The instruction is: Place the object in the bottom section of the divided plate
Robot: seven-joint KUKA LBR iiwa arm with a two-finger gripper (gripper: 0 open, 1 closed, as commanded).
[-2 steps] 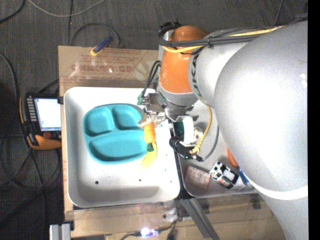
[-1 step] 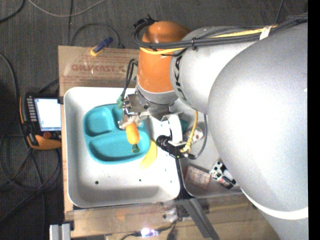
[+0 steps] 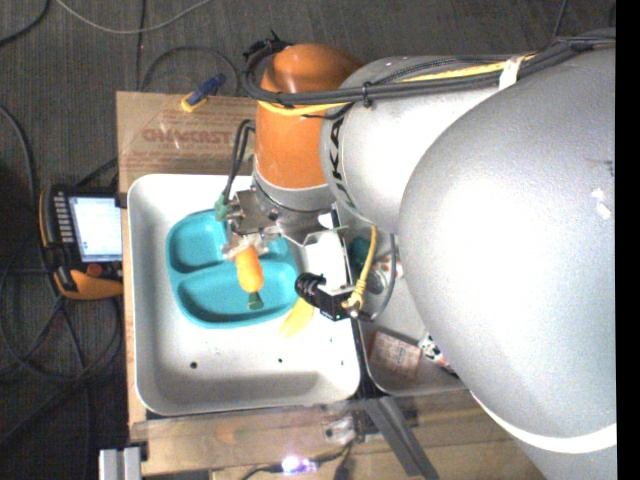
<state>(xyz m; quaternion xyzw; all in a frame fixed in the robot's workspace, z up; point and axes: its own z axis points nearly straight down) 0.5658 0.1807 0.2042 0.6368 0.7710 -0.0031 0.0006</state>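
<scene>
A teal divided plate [image 3: 203,290] lies in the left white bin [image 3: 240,378], with a smaller section toward the top of the view and a larger one toward the bottom. My gripper [image 3: 243,245] hangs over the plate's right part, near the divider. It is shut on an orange toy carrot [image 3: 248,271] with a green end. The carrot points down the view, and its green tip is over the larger bottom section near the plate's rim. I cannot tell whether the carrot touches the plate.
A yellow banana-like toy [image 3: 297,317] lies on the bin floor just right of the plate. The arm's bulk covers most of the right bin, where a packaged item [image 3: 400,353] shows. A teach pendant [image 3: 85,233] sits left of the bench.
</scene>
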